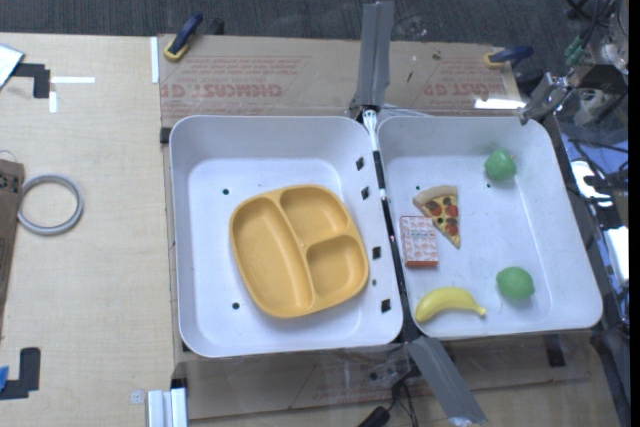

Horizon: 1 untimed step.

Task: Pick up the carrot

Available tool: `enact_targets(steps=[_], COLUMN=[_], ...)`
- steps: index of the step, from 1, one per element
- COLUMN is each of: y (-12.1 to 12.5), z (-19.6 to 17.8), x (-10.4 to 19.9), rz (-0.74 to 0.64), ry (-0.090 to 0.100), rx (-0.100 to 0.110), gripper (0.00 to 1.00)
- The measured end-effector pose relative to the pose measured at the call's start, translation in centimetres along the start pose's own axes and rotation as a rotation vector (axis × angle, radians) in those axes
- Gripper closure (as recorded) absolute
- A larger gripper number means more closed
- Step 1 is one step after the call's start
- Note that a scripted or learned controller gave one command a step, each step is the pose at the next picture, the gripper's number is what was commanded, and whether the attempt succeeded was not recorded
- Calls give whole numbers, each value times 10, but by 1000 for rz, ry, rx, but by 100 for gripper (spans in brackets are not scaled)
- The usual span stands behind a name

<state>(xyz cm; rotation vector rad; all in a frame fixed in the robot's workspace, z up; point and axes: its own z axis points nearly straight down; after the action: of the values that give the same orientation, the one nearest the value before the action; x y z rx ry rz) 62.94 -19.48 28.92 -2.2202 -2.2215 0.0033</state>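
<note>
I cannot tell where the carrot lies; nothing I make out in either bin reads plainly as one. I also cannot tell whether the hand is released or clenched.

In the right bin [530,225] I see a pizza slice [440,212] near the middle, with a small red packet [419,241] just beside it on the left, close to the wall shared with the other bin. A banana [449,303] lies near the front edge. One green ball [516,283] sits just to the right of the banana, and a second green ball [500,165] rests near the back wall, well apart from the first.

The left bin [200,215] holds a yellow divided plate [299,249], lying flat and turned at a slant.

Both bins stand on a sheet of cardboard [280,75], clipped at its back corners by blue clamps [183,35]. On the table [90,315] to the left, well apart from the bins, lies a roll of tape [48,203].
</note>
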Motion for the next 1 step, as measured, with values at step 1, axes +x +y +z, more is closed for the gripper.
enact_targets(steps=[1], y=[5], z=[-3], x=[-25], rz=[436], ry=[-1], rx=[0], gripper=[0])
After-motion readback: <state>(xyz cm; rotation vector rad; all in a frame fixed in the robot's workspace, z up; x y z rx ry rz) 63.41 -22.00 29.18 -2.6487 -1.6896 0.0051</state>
